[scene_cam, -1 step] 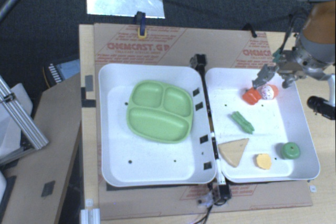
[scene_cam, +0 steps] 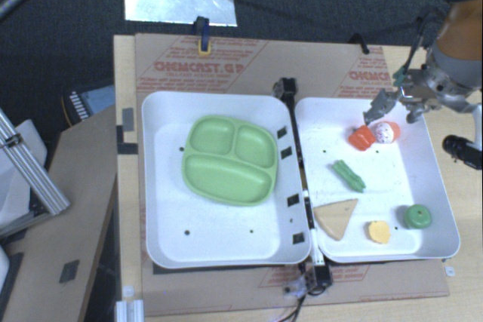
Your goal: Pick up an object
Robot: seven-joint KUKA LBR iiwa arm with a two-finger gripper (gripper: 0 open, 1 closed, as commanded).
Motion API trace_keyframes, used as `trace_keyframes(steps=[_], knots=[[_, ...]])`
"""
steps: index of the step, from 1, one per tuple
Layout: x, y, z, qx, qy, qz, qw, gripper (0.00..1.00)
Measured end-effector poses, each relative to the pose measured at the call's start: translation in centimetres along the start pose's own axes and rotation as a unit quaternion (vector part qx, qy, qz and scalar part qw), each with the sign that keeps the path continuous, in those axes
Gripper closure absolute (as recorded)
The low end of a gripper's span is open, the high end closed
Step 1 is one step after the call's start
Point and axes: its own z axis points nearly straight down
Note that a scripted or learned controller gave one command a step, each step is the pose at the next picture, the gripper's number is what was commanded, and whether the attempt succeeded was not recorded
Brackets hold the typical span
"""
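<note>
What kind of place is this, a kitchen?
Probably a robotics lab bench, not a kitchen: a robot arm reaches over two white bins, and the food, like the orange piece, looks like toys.

Both bins are white. In the left bin (scene_cam: 162, 162) lies a pale green divided plate (scene_cam: 229, 160). In the right bin (scene_cam: 430, 162), nearest the plate sits a tan wedge (scene_cam: 336, 217); beyond it, a dark green pod (scene_cam: 349, 175), an orange piece (scene_cam: 361, 138), a white red-speckled ball (scene_cam: 386, 133), a yellow disc (scene_cam: 379, 231) and a green round piece (scene_cam: 416, 217).

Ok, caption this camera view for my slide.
Open gripper above strawberry in right bin; green tray in left.
</note>
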Motion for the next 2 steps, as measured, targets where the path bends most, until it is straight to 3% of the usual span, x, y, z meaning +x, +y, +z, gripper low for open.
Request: trace_keyframes(steps=[2], knots=[[0.6,0.6,8.9,0.001,0.0,0.0,1.0,0.0]])
